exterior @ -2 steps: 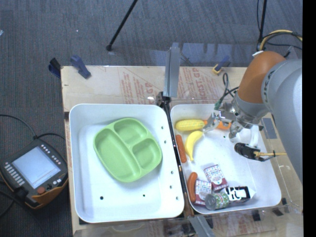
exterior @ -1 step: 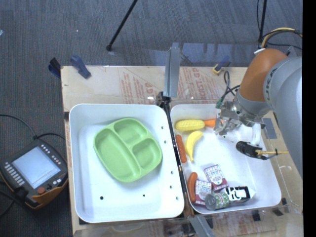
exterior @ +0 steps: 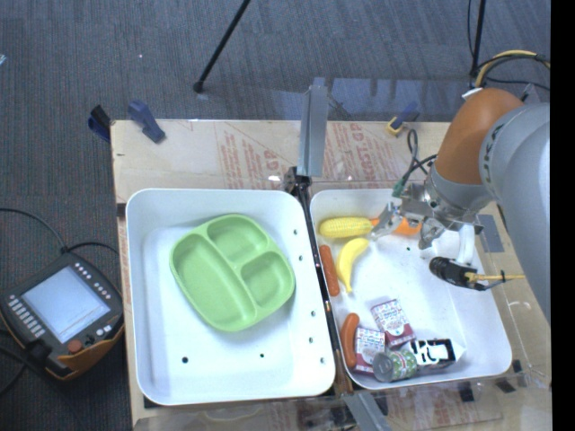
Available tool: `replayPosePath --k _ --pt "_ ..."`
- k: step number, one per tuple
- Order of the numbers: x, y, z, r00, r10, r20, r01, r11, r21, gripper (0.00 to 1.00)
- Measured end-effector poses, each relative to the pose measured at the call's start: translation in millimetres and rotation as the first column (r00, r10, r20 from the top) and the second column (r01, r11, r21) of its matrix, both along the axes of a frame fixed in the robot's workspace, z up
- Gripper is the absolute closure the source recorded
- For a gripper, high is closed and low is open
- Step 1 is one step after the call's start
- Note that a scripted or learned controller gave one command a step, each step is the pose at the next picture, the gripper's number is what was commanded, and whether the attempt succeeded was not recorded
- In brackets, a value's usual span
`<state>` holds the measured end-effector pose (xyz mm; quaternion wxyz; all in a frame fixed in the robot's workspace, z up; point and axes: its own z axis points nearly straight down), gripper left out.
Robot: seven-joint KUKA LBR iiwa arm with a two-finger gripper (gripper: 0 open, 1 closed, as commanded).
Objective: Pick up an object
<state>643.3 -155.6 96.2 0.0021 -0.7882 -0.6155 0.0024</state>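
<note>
Two white bins sit side by side on the table. The pincer (exterior: 406,223) hangs at the right bin's (exterior: 490,317) far edge, fingers spread, nothing visibly between them, just over an orange piece (exterior: 409,227). The corn (exterior: 345,227) and banana (exterior: 350,260) lie near the divider. A clean pick likely needs centring over one item before closing.

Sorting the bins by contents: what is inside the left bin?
The left bin holds one green divided tray, lying tilted, its three compartments bare. Whatever may lie under the tray is covered and cannot be seen.
</note>
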Motion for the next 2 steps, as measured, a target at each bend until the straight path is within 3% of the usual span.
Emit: replayPosePath --k 1,2 --pt "-0.1 -0.6 9.3 1.000 0.001 -0.001 -0.001 1.000 0.000 1.00" --pt "-0.1 -0.5 9.2 1.000 0.001 -0.002 -0.001 1.000 0.000 0.00"
